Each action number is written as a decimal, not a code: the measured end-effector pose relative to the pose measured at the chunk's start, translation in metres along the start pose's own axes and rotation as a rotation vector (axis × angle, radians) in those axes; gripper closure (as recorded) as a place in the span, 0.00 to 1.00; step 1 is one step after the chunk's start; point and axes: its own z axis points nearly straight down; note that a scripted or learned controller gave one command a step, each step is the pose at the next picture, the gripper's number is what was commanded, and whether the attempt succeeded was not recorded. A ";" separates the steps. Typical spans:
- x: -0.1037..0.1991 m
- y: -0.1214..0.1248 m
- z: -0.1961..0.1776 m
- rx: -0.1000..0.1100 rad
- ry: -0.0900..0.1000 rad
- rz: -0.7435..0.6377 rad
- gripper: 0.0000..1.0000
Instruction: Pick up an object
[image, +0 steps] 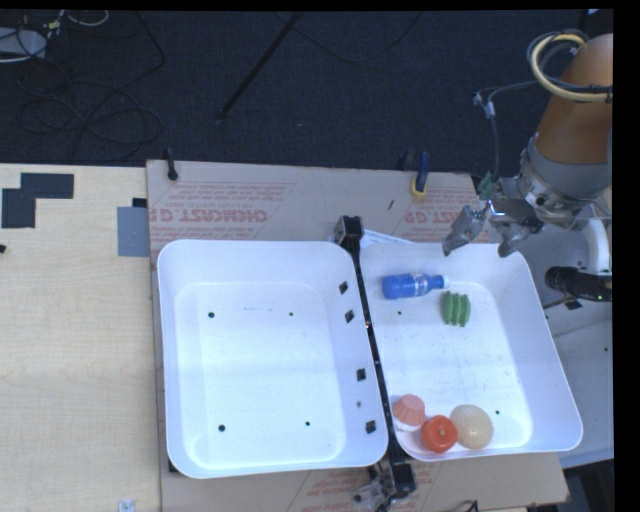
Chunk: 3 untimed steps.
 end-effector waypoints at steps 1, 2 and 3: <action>0.006 -0.001 -0.134 -0.016 -0.004 -0.003 0.00; -0.015 -0.065 -0.273 -0.018 -0.005 0.003 0.00; -0.051 -0.099 -0.262 0.001 -0.001 0.004 0.00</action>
